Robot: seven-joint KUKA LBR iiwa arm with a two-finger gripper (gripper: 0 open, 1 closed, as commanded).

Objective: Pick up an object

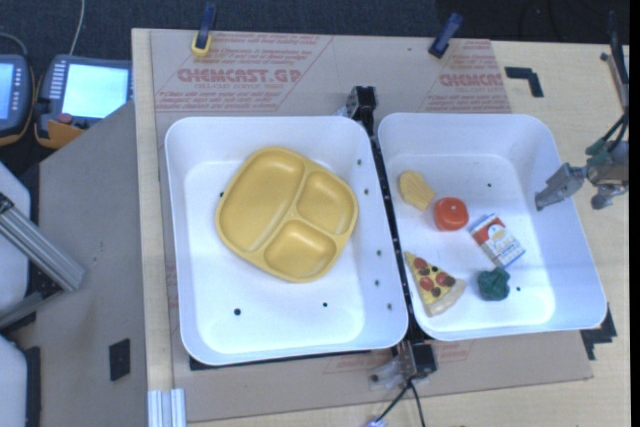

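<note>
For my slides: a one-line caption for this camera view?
Gripper at the right bin's edge; small toy foods inside, yellow divided plate in the left bin.

Yellow divided plate [288, 214], white bins [190, 215], red tomato [451, 213], green broccoli [492, 284], red-and-white carton [497, 240], red-dotted yellow pizza slice [436, 282].

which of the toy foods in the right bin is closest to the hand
The small red-and-white carton. It lies nearest the right wall, towards the hand; the tomato, bread piece, pizza slice and green piece lie farther off.
</note>
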